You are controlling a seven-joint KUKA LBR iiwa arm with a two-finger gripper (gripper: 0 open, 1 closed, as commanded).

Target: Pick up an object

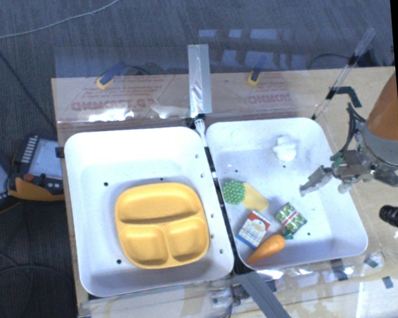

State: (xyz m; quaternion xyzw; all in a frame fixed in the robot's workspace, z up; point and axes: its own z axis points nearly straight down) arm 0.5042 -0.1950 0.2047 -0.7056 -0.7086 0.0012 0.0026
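A: Tool point(311, 184) position?

B: At about three o'clock over the right bin point(344, 235), nothing between its fingers, which stand slightly apart.

A: And the things to pick?

B: In that bin: a white lump point(285, 148) toward twelve o'clock, a green ball point(234, 192) touching a yellow block point(255, 199), a small carton point(253, 229), a green packet point(290, 219), a carrot point(266, 248) at six. A yellow tray point(163, 223) sits in the left bin point(85, 199).

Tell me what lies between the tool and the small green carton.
Camera view: only bare white floor of the right bin separates the tool from the green carton, which lies below and left of it.
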